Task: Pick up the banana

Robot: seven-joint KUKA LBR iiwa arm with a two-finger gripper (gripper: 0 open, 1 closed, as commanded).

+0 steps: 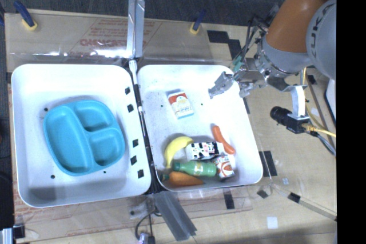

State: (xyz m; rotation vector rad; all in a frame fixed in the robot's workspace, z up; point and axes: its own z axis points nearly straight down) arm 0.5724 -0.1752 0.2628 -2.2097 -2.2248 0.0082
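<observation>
So the banana (176,147) is sitting in the right bin (240,100), down toward the near end, curved with its tip pointing up and left. It's part of a little pile there: a small black-and-white carton (203,150) is touching its right side, a green bottle (194,168) lies just below it, and a carrot (184,179) is wedged under the bottle against the bin's front wall. To the right of that there's an orange sausage-looking thing (222,139) lying at a slant, and a small red and white can (226,166) just below it. Further up the same bin, well apart from the pile, a small white carton with a red picture (180,104) lies flat on its own.

The pincer (221,85) hangs over the upper right part of the right bin, near the rim, well away from the banana. It has nothing in it, but how far apart the fingers are is too small and blurry to tell. The grey arm with the orange band (294,14) comes in from the right above the counter (274,140).

The left bin (28,100) holds a blue divided tray (84,135), lying flat at a bit of an angle.
</observation>
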